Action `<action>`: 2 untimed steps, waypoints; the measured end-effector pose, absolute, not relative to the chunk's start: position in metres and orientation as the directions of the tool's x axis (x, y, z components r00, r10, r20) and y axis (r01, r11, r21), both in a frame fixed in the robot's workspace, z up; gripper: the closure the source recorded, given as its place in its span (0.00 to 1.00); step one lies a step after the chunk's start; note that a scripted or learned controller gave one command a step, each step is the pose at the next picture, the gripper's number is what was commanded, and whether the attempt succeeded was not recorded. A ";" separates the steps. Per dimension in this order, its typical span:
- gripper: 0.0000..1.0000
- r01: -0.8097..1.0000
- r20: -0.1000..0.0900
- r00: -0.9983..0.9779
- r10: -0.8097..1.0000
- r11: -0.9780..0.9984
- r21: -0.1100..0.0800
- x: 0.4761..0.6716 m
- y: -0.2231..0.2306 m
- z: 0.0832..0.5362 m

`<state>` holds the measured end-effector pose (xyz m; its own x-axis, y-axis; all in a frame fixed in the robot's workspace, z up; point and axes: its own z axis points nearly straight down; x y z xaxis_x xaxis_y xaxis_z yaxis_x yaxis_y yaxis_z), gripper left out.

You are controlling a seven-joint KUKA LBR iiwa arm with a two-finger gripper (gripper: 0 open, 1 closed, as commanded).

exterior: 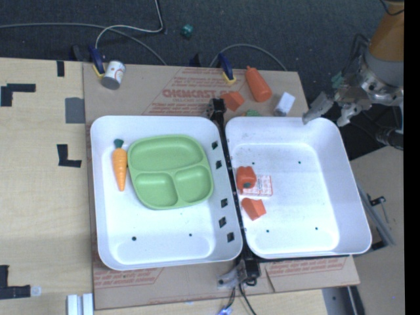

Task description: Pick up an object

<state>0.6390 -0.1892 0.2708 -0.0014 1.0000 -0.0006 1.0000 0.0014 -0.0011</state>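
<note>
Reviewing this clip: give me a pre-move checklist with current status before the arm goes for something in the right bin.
1. Targets present in right bin: orange block, card, orange wedge. Ok.
2. Gripper above the bin's far right corner, away from the targets. Not ok.
3. Nothing held between the jaws. Ok.
4. Jaws apart. Ok.
5. Block touches card, crowded grasp. Not ok.
6. Height above bin floor. Cannot tell.

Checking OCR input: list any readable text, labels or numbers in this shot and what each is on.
"CHEMCAST", red print, partly blurred: on the brown board behind the left bin.
Red print on the board's front edge: too blurred to read.
Small card with red marks in the right bin: too small to read.
</note>
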 end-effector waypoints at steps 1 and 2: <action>0.00 1.000 0.001 0.000 1.000 0.000 -0.004 0.573 -0.199 0.170; 0.00 1.000 0.001 -0.003 1.000 0.003 -0.002 0.557 -0.114 0.162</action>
<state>0.5574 -0.1141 0.1619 -0.0027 1.0000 0.0010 1.0000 0.0027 -0.0018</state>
